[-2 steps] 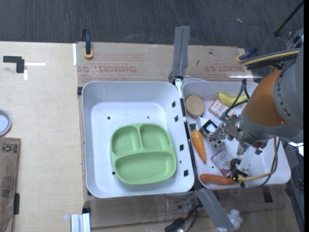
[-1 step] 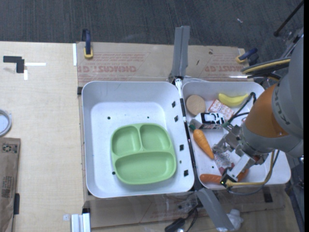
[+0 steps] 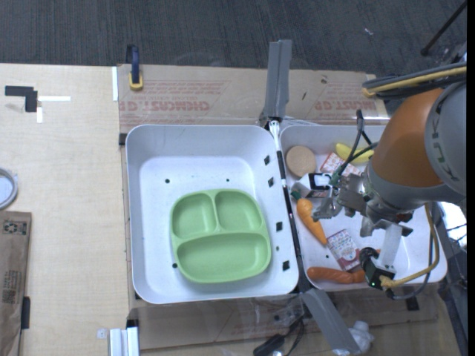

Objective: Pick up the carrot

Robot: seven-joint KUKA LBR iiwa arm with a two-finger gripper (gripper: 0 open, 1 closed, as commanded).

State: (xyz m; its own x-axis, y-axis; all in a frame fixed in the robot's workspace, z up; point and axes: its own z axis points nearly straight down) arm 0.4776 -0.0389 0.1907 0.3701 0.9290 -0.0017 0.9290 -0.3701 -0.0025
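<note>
The carrot (image 3: 311, 221) is orange and tapered. It lies at a slant against the left wall of the right bin (image 3: 436, 267), thick end up. My gripper (image 3: 325, 207) hangs low over the right bin, just to the right of the carrot's upper half and close to it. The grey wrist and the orange band of the arm cover the bin's middle and right side. Nothing shows as held.
A second long orange-red item (image 3: 338, 276) lies along the right bin's front wall. A red-and-white packet (image 3: 343, 247), a tan round disc (image 3: 300, 160) and a yellow item (image 3: 346, 153) also lie there. The left bin (image 3: 148, 199) holds a green divided plate (image 3: 220, 234).
</note>
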